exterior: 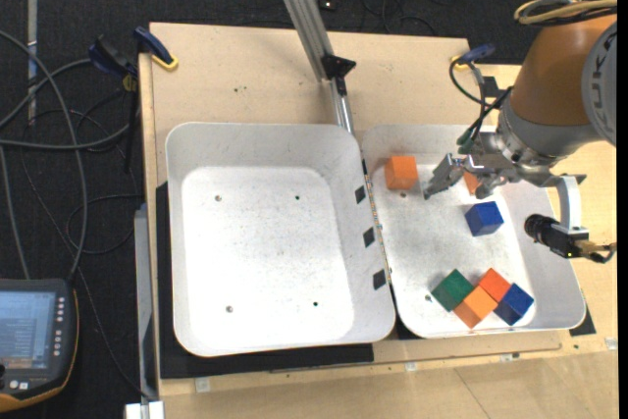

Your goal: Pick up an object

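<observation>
Nothing is lifted yet: your gripper [453, 174] hangs spread and empty beside the orange cube [400, 172], so grasping remains.

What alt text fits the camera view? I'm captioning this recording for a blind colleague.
A grey-and-orange robot arm reaches from the right, its gripper over the right white bin beside an orange block. That bin also holds a blue cube and a cluster of green, orange and blue blocks; another white bin sits left.
</observation>
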Robot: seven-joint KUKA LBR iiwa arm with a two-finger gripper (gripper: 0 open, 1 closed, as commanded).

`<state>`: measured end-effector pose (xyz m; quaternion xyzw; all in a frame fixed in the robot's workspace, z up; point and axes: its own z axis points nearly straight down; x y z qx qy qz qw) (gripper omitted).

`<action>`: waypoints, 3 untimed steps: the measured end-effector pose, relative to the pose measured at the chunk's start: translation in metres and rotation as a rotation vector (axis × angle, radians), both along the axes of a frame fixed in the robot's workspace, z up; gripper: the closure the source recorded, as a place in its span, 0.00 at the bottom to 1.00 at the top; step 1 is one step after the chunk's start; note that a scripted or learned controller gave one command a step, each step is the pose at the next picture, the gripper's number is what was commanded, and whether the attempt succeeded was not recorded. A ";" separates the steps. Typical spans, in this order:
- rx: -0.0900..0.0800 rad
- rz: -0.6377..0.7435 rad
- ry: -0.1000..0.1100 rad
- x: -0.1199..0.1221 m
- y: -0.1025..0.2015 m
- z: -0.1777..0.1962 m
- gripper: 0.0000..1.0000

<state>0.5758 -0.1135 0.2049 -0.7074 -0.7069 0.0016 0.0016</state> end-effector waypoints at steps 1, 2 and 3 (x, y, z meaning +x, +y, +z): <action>0.001 0.000 0.002 -0.006 0.010 -0.057 0.00; -0.001 0.000 -0.007 -0.003 0.009 -0.043 1.00; -0.001 0.003 -0.012 -0.008 0.011 0.019 1.00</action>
